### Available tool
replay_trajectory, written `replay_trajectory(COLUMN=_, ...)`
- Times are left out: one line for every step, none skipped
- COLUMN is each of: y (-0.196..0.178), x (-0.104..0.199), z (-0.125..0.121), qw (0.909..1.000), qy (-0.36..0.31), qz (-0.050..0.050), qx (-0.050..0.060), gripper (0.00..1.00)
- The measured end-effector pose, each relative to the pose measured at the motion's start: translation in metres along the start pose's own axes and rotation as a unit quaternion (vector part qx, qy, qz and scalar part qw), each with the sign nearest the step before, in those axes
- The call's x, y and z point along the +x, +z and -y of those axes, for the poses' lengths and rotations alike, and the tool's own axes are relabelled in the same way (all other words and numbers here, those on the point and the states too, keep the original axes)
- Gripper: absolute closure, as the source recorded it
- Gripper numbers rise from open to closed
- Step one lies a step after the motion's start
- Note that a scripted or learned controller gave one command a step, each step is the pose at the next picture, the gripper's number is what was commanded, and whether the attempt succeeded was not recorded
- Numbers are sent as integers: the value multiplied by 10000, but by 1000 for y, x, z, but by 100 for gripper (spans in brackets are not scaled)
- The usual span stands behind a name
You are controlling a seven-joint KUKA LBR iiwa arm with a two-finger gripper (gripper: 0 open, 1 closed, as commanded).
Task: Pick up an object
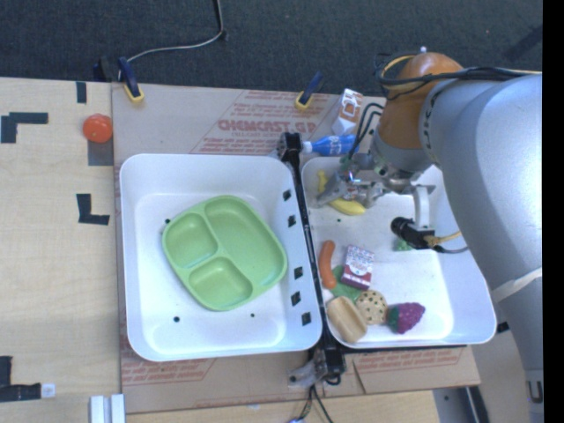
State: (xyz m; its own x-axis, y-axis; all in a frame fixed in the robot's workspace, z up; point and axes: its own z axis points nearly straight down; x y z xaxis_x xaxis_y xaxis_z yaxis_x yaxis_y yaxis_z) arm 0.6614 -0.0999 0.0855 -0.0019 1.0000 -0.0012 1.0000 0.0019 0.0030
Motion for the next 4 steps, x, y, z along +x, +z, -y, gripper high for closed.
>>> replay_trajectory(y=1, x=-1, z=-5, qw=10000, qy=-1, qz=-9, qx=66, gripper=0)
replay_trajectory(y=1, x=1, z=-5, qw=10000, qy=4, qz=7, qx=58, gripper=0)
replay_trajectory(y=0, x=6, z=-7, qw=10000, qy=7, qz=6, qx=18, gripper=0)
replay_trajectory(y=-10, x=6, z=-7, qw=10000, qy=0, qz=9, qx=28, gripper=100)
